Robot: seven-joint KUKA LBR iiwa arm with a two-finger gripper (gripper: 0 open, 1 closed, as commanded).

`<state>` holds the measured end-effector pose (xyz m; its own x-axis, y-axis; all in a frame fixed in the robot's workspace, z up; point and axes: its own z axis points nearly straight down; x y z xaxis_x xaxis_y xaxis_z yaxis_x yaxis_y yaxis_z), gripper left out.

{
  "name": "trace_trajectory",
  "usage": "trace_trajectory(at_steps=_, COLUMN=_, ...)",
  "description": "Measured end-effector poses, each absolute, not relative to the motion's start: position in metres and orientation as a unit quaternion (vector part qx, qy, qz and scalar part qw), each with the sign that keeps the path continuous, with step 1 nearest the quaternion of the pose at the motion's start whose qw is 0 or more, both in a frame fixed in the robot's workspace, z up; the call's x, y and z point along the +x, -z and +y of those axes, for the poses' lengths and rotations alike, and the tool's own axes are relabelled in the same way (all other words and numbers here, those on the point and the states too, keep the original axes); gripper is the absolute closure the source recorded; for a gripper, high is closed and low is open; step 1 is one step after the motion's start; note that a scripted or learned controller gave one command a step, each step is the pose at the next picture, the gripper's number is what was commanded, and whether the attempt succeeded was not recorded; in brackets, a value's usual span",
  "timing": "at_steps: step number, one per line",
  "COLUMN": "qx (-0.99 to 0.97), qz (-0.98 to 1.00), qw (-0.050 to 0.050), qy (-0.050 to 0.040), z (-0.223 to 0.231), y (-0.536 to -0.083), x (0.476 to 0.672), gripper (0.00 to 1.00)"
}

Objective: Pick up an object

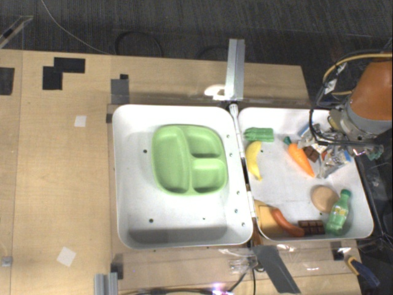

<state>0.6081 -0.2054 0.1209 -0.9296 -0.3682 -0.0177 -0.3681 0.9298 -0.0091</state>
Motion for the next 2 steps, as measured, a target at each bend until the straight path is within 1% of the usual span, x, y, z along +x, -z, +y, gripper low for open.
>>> trace_trajectory(at_steps=1, qx=-0.18, qz=0.984, qw=0.009, qy=0.0007, z=-0.163, y=-0.089, x=0.569, gripper=0.0)
trace_trajectory(at_steps=2, qx=-0.156, qz=0.988, qw=0.002, qy=0.0002, z=-0.183, y=-0.095, x=0.528, gripper=0.0)
